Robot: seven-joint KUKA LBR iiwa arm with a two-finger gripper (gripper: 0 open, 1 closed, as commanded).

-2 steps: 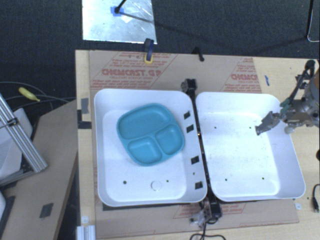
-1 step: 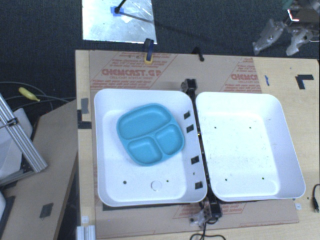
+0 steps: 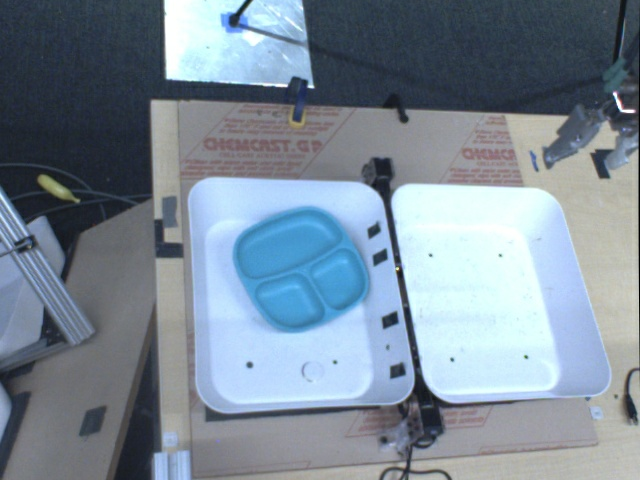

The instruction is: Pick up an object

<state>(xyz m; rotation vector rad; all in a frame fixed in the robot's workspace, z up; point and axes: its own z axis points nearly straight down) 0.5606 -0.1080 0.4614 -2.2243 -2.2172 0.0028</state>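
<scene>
A blue three-compartment plate point(image 3: 299, 267) lies flat in the left white bin point(image 3: 215, 368), a little left of the bin's middle. My gripper point(image 3: 577, 158) hangs at the far right, beyond the back right corner of the right white bin point(image 3: 570, 368) and over the cardboard. It is far from the plate. Its two grey fingers point(image 3: 568, 140) stand apart, open, with nothing between them.
A faint round mark point(image 3: 313, 370) shows on the left bin's floor near its front wall. A black clip strip point(image 3: 385, 268) joins the two bins. Behind them lie brown cardboard point(image 3: 260, 143) and a shiny metal sheet point(image 3: 240, 28).
</scene>
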